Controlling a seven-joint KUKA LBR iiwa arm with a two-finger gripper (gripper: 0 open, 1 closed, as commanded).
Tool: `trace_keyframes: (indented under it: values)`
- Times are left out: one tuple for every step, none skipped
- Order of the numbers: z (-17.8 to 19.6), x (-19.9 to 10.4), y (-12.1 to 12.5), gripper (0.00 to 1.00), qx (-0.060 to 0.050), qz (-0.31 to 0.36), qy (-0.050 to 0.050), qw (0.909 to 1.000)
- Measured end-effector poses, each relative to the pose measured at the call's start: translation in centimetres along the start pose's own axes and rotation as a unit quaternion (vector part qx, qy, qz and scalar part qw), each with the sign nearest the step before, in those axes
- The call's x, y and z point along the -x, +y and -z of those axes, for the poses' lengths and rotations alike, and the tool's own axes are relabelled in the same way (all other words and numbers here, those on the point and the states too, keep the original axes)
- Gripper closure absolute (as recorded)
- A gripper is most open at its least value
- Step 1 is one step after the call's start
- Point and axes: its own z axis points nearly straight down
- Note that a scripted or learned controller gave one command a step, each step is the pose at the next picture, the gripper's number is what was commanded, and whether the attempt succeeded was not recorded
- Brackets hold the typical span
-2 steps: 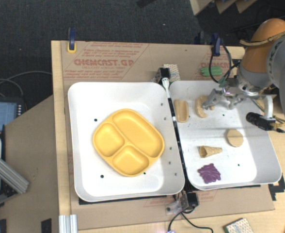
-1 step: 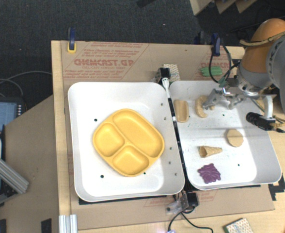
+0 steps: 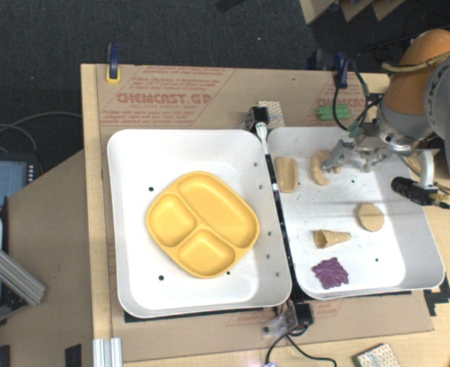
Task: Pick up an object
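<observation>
The gripper [image 3: 338, 161] is down in the back of the right bin [image 3: 409, 277], reaching in from the right with the grey arm [image 3: 428, 90] and its orange band behind it. Can't really tell how far apart its jaws are from this angle, and nothing is clearly pinched in it. A tan chunk [image 3: 320, 168] sits right at the gripper's tip, touching or just about touching it, hard to call. Further from the gripper toward the bin divider there's a bread-looking piece [image 3: 287, 173], lying along that wall. Going toward the front from the gripper you get a round cookie [image 3: 371, 217], then a cone [image 3: 330, 238], and nearest the front edge a purple grape bunch [image 3: 330, 272], all apart from each other. Way off from the gripper, the left bin [image 3: 133, 281] holds a yellow divided plate [image 3: 202, 222], sitting flat and turned at an angle in the middle of it.
</observation>
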Motion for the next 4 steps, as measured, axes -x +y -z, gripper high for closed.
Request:
trace_keyframes:
  values:
    - [0.02, -0.05, -0.01, 0.0, 0.0, 0.0, -0.001, 1.0]
    - [0.01, -0.02, 0.0, 0.0, 0.0, 0.0, -0.001, 1.0]
    - [0.01, 0.03, 0.0, 0.0, 0.0, 0.0, -0.001, 1.0]
    - [0.02, 0.05, 0.01, 0.0, 0.0, 0.0, -0.001, 1.0]
